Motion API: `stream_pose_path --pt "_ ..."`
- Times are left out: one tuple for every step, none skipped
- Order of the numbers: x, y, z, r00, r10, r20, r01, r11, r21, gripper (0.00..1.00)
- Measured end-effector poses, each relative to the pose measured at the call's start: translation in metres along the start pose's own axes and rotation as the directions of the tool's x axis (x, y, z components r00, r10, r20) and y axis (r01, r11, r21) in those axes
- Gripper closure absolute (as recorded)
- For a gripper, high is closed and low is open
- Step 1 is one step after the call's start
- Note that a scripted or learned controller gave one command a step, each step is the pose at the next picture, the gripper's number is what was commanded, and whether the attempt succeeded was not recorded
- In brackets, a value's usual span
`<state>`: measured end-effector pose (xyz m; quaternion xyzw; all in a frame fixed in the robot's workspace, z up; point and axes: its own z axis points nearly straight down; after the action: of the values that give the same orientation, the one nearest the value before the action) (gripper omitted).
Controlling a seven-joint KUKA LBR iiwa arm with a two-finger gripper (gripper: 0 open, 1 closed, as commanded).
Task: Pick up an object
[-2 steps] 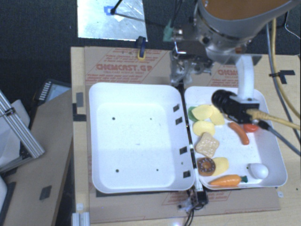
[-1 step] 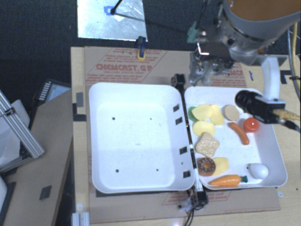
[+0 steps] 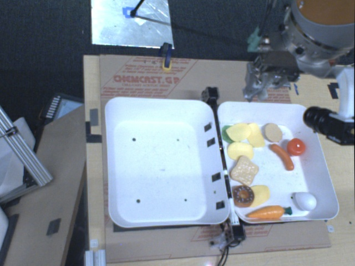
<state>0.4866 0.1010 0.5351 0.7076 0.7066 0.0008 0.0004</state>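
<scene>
Fingers (image 3: 259, 88) hover beyond my right white plastic bin (image 3: 324, 170); whether apart or together, I cannot tell. Nearest below them: round tan bun (image 3: 272, 132).

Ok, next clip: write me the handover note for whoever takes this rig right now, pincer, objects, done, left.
Pincer: above the far edge of the right bin, nothing seen in it; open or shut not readable.
Objects: all toy food lies in the right bin: carrot, egg, donut, cracker, sausage, tomato.
Done: no pick yet.
Left: descend, grasp one item, lift.
</scene>
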Motion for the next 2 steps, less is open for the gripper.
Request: stream_pose_path --pt "-0.050 0.000 0.000 1.000 0.001 0.001 -0.001 1.000 -0.001 1.00" --pt "-0.094 0.000 0.000 1.000 0.001 0.001 -0.001 1.000 -0.001 1.00"
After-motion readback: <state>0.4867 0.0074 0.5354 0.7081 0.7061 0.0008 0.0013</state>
